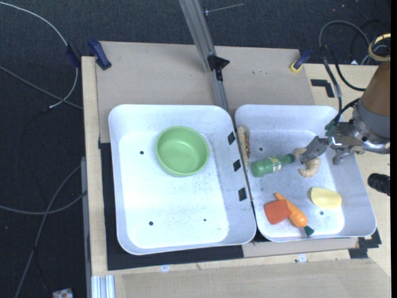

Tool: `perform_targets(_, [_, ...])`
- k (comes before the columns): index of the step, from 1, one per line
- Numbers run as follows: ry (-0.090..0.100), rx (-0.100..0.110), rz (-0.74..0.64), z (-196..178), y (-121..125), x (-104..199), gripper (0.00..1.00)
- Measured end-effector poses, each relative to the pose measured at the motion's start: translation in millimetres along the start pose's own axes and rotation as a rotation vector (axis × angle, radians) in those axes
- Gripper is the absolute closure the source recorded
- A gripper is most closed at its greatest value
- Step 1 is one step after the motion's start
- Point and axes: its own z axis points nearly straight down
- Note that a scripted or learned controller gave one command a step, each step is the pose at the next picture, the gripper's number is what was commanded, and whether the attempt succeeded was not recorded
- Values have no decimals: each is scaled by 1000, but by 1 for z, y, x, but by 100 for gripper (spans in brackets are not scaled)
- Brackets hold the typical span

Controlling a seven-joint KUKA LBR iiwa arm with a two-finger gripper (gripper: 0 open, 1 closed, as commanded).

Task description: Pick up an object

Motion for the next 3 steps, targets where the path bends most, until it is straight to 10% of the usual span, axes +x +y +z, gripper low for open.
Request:
perform_targets(1, [0, 2, 0, 46, -6, -2, 0])
perform_targets(2, [-1, -10, 0, 30, -4, -1, 100])
perform_targets(3, [-8, -19, -2, -15, -3, -3, 100])
